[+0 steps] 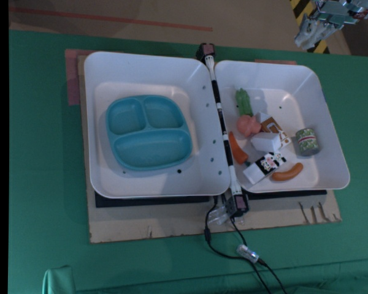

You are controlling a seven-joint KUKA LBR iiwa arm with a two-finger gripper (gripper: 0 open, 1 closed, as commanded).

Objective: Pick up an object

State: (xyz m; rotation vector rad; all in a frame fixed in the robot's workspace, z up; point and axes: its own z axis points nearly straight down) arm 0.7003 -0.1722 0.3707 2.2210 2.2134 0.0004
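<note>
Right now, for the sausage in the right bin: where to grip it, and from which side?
Probably at mid-length, from straight above. The orange-brown curved sausage lies flat near the front wall of the right white bin, long axis roughly left-right, so close the fingers across its narrow width. Its left end sits close to the black-and-white carton; the middle looks freer.

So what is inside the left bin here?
The left bin holds a blue divided plate with three compartments, nothing visible in them. The bin floor beneath the plate is covered, so that patch cannot be checked.
</note>
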